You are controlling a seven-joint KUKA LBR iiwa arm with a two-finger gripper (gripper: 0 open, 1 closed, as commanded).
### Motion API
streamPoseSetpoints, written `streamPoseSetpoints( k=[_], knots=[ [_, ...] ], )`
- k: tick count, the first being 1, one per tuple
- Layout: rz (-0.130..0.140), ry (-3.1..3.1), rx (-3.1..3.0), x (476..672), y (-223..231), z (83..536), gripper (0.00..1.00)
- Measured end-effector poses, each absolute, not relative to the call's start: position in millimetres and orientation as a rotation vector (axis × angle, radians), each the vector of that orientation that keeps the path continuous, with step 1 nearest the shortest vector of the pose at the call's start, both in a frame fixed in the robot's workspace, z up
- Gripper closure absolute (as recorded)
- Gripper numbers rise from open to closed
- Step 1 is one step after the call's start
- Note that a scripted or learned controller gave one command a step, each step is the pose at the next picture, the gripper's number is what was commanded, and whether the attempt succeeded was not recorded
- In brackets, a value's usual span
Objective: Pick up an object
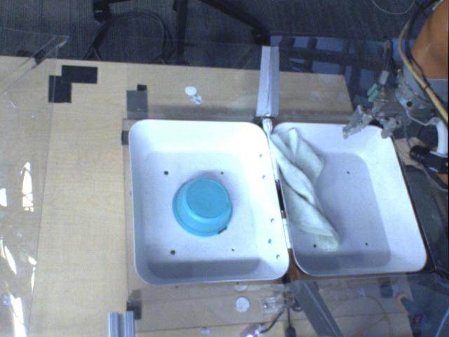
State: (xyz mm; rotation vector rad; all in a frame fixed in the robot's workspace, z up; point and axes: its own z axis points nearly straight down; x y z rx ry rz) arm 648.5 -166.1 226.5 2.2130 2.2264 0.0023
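Observation:
A round blue bowl (203, 206) lies mouth down in the middle of the left bin (151, 258). A crumpled white cloth (302, 188) runs along the left side of the right bin (393, 251), from its back corner toward the front. My gripper (370, 127) hangs over the back edge of the right bin, at the far right. It is open, its two fingertips (353, 126) spread wide with nothing between them. It is well to the right of the cloth and apart from it.
A metal bar (268, 83) stands upright behind the seam between the bins. Cables and the arm's orange band (429, 44) crowd the upper right. Black tape marks (70, 79) sit on the wooden bench at the left.

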Motion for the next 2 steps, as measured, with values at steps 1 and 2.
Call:
streamPoseSetpoints(
  k=[1, 2],
  knots=[
    [0.005, 2.231, 2.202, 650.1, -165, 238, 1.0],
    [0.004, 1.947, 2.46, 669.6, -120, 355, 1.0]
  ],
)
